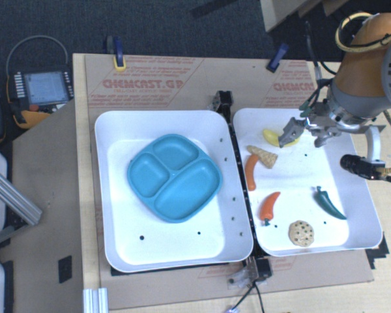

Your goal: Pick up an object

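Note:
The right bin holds several small toys. A yellow banana-like piece lies at its far left, with a tan waffle cone and an orange sausage shape just below it. A red chili, a round cookie and a dark green pepper lie nearer the front. My gripper hangs over the far part of this bin, open, its left finger right beside the yellow piece. Nothing sits between the fingers.
The left bin carries a blue divided plate. A black clamp sits at the far end of the wall between the bins. The arm's grey body looms over the right bin's far right corner.

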### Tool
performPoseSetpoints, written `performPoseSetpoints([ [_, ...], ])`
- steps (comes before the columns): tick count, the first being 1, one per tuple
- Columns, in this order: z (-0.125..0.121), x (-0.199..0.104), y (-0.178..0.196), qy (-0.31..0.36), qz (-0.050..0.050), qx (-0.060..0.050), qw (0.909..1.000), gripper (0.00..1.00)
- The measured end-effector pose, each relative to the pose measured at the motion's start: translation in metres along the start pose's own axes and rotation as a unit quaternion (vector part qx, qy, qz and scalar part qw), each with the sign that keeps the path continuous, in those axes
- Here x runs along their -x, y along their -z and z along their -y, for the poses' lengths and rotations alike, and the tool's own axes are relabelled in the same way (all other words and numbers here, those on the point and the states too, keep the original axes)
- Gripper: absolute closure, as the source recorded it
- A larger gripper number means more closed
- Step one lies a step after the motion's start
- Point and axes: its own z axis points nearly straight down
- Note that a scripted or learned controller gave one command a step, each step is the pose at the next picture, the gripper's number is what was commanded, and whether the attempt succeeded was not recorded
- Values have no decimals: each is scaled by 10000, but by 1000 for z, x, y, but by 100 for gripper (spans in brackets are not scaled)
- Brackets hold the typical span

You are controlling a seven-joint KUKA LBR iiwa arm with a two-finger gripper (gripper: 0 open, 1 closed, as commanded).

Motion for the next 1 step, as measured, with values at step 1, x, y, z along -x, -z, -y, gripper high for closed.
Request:
performPoseSetpoints([
  [1,9,-3,-60,-4,-2,-7,10000,0],
])
